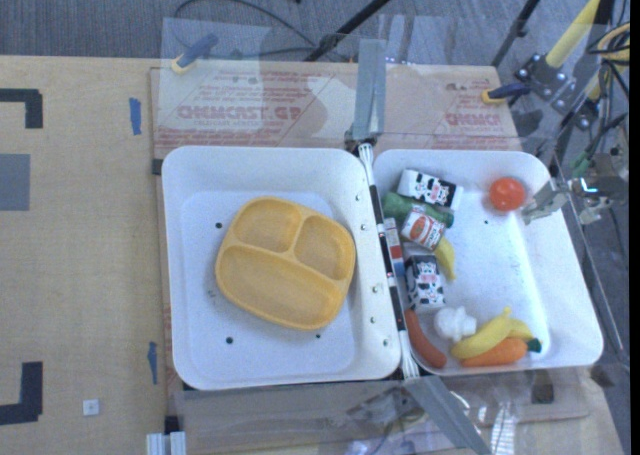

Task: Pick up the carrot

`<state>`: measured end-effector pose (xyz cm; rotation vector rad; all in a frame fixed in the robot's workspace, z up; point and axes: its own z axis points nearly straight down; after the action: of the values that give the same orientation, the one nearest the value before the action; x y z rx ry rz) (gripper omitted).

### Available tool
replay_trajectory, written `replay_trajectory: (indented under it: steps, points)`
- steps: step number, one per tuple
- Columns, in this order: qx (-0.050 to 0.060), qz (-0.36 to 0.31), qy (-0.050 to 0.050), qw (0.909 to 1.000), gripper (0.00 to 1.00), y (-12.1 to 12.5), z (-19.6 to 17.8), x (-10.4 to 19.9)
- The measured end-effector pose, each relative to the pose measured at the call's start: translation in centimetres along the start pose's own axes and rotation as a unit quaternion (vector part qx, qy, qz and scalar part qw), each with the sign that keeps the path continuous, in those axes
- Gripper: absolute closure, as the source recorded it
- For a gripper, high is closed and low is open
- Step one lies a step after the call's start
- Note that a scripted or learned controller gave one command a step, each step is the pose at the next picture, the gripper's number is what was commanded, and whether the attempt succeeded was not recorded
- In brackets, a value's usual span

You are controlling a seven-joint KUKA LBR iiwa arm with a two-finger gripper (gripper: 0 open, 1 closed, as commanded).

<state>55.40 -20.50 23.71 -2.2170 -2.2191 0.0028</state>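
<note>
Looking down, we see the carrot (498,352) in the right bin (520,253) (near corner), touching a banana (487,334); claw (548,201) at far rim, grip state can't tell.

Occlusions, right bin
Carrot (497,352) partly covered by banana (489,333); labels on the cartons (427,187) too small to read.

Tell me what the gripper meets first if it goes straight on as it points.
Likely the red ball just beyond the gripper, though depth is unclear; the carrot lies well off that line.
</note>
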Motion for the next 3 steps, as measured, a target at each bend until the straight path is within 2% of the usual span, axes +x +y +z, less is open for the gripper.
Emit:
replay_trajectory:
  steps: [1,2,3]
  points:
    - [-0.002,-0.108,-0.002,0.9941,0.00,-0.7,-9.6,0.3]
    - [0.000,-0.208,0.000,0.9781,0.00,-6.8,-3.1,8.4]
    - [-0.001,-0.242,-0.001,0.9702,0.00,-7.5,9.0,5.0]
